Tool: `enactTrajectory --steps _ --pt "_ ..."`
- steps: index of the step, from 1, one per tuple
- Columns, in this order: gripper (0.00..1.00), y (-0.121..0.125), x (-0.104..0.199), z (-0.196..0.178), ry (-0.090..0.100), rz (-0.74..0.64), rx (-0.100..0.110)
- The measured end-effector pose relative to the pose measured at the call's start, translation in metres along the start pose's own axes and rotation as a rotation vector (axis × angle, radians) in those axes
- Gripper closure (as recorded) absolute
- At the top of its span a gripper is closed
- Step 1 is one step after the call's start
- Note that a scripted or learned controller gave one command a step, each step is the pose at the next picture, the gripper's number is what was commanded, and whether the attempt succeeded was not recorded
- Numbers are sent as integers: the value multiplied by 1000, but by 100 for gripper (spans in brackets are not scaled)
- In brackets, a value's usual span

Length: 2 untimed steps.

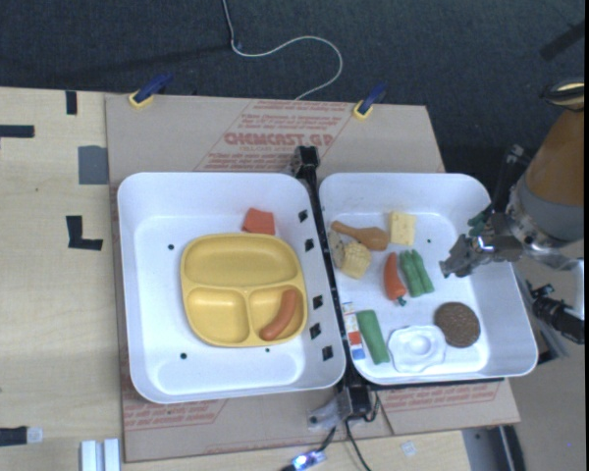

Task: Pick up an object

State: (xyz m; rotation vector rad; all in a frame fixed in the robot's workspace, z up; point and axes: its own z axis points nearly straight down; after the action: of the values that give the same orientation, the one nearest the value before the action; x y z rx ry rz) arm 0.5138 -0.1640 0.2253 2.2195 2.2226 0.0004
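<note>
Bench, R bin (491, 361): crowded, maybe toy food.

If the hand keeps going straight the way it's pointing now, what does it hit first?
The hand points left into the right bin. Going straight on, it would likely first meet the green vegetable piece, with the red pepper just beyond. Its height above them is unclear, so it might pass over.

A white cable (275, 42) loops beyond the bench's far edge; 2 clamps, (149, 88) and (369, 98), grip the cardboard sheet (275, 135).
</note>
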Motion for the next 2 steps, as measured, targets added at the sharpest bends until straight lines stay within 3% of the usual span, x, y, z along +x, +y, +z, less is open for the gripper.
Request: enactTrajectory --steps 1,2 --pt "100 36 37 -9 1 -5 -1" --pt "100 68 77 7 1 -5 1"
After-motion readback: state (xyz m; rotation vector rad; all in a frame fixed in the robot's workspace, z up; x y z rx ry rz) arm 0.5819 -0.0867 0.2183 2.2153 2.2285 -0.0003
